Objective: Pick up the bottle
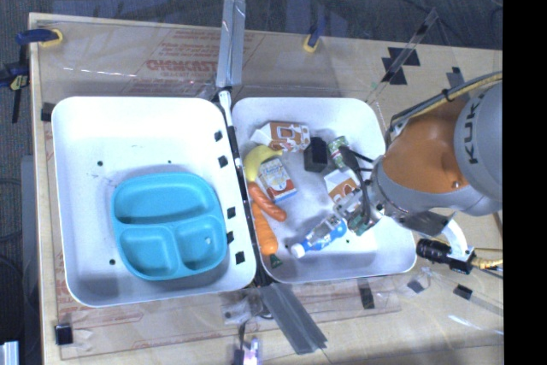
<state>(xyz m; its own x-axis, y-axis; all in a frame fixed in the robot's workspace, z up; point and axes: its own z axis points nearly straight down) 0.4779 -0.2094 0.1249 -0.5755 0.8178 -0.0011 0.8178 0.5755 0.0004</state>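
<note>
**Nearly over the bottle, grasp not confirmed**

Closest to the camera, along the front of the right-hand shallow white bin (393, 262), lies the small clear plastic bottle with a blue label and white cap (318, 238). It rests on its side, cap pointing toward the front-left, just right of the orange carrot (265, 226). The two-finger gripper (357, 214) sits just beside the bottle's base end, low in the bin, below the grey arm with its orange band (423, 162). Whether its fingers are spread or closed cannot be told from this angle, and nothing shows the bottle between them.

By my judgement the bottle is light, smooth and round, so it may roll or squirt out of a glancing pinch. The labelled middle of the body, taken across its width, looks the surest hold; the cap end is narrow and slippery.

Further back in the same bin sit a yellow banana-like fruit (256, 160), a small printed white carton (277, 178), a black block (317, 154) and an orange-printed packet (288, 134). Across the divider, the left white bin (77, 132) holds a blue three-compartment plastic tray (167, 224).
</note>
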